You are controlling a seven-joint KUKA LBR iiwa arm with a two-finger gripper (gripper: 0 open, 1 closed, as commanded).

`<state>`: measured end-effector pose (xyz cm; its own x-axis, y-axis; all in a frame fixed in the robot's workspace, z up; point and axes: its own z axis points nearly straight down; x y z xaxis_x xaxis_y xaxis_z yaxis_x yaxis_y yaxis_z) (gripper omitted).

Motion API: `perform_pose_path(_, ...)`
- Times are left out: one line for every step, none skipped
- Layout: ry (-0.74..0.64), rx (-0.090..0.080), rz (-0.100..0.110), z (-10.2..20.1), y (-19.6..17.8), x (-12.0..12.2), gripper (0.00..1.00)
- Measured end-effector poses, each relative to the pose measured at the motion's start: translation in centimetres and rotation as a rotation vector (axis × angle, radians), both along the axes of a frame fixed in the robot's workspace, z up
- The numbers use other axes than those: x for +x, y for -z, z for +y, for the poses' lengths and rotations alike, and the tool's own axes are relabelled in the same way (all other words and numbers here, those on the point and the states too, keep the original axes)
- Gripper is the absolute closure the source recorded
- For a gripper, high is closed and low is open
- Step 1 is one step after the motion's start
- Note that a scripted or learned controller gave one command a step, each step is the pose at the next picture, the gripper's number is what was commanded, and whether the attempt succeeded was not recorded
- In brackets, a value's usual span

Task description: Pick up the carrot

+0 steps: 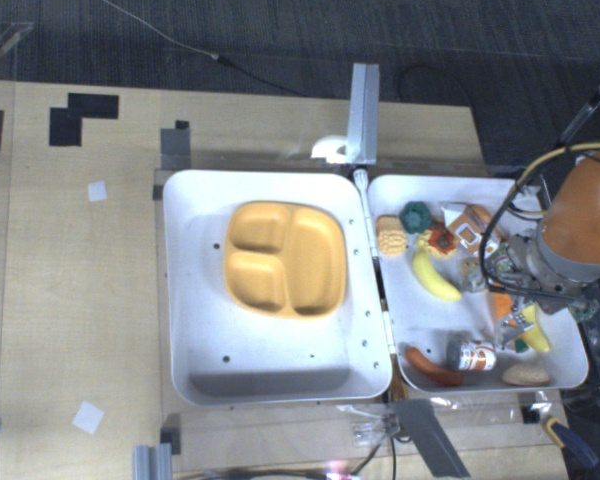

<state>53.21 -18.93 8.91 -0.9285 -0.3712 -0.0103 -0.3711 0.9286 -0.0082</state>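
Note:
The carrot (501,307) shows as a small orange piece in the right bin (405,313), towards its right side, partly covered by the arm's wrist. My gripper (498,286) reaches in from the right and hangs right over the carrot's upper end. The grey wrist and cables hide most of the gripper, and I cannot see whether it touches the carrot.
Crowded around the carrot are a banana (435,276), a corn cob (390,235), a green vegetable (416,216), a small carton (470,226), a can (477,356), a sausage (432,366) and a yellow item (534,336). The left bin (195,298) holds a yellow divided plate (285,258).

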Motion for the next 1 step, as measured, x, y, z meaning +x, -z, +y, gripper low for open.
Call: perform_pose_path(0.011, 0.000, -0.003, 2.52, -0.05, -2.89, 0.00)
